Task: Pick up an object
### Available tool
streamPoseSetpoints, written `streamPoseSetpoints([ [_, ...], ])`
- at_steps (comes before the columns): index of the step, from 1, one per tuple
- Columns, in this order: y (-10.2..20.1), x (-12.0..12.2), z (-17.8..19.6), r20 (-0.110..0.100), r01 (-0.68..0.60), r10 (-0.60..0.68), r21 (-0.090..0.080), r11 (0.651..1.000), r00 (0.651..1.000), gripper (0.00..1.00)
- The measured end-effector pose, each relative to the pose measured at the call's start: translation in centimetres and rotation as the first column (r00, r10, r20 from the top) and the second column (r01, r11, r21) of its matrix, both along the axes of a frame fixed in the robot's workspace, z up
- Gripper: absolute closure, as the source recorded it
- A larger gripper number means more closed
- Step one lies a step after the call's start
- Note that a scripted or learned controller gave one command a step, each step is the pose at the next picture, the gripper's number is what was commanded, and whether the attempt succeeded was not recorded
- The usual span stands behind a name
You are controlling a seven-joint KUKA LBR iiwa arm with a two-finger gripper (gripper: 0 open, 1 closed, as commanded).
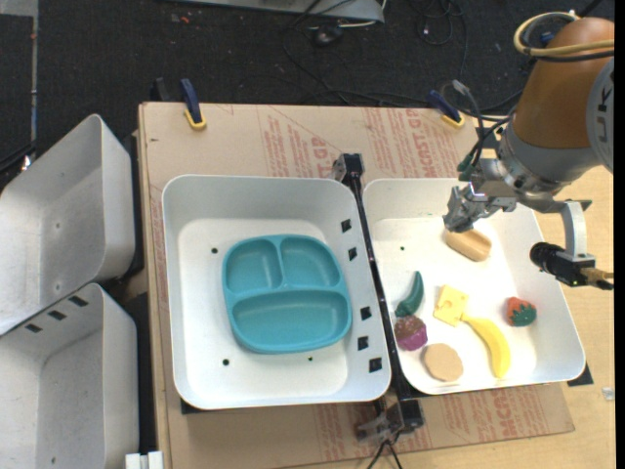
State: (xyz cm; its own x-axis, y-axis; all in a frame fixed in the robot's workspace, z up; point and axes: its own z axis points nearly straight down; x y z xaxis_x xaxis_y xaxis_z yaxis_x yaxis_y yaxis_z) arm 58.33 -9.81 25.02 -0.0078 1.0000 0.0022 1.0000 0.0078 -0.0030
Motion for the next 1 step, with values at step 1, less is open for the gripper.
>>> streamPoseSetpoints([
  [1,5.76,0.27,-1.45,0.0,0.0,0.0,0.0,1.0,1.0,1.0],
])
